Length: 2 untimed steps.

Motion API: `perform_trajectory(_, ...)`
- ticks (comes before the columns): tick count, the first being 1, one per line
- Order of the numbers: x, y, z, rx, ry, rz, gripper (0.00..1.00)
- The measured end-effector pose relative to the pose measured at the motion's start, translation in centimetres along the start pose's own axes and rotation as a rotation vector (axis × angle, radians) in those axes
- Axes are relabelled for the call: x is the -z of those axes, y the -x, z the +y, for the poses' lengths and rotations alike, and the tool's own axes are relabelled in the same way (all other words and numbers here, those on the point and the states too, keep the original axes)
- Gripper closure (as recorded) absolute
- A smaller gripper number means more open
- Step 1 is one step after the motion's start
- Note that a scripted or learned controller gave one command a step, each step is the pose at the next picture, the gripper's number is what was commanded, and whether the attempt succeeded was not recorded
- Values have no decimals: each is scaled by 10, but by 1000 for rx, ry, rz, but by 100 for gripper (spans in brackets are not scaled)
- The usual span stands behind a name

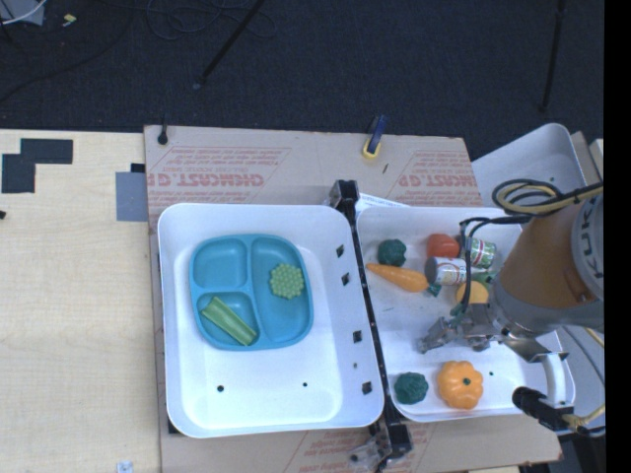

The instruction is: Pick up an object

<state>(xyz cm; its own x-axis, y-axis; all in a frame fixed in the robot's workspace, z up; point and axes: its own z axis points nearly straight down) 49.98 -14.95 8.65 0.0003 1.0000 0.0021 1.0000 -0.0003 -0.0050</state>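
Camera view showed the claw (441, 337) low in the right bin (394, 227), whether spread or pressed together I could not tell. Just beyond it lay the carrot (397, 277), probably light, stiff, slippery plastic; best gripped across its thick middle.

Even, fairly bright light from overhead falls on the bench; the white bins (258, 402) near the frame's centre look almost washed out. Shadows are soft and short. The upper part of the frame is dark. Overall sharpness is low, with fine detail smeared.
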Motion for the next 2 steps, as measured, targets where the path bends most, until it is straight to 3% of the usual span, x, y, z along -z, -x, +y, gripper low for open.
perform_trajectory(1,12,2,0,-6,2,0,100)
perform_trajectory(2,74,3,1,1,7,-2,100)
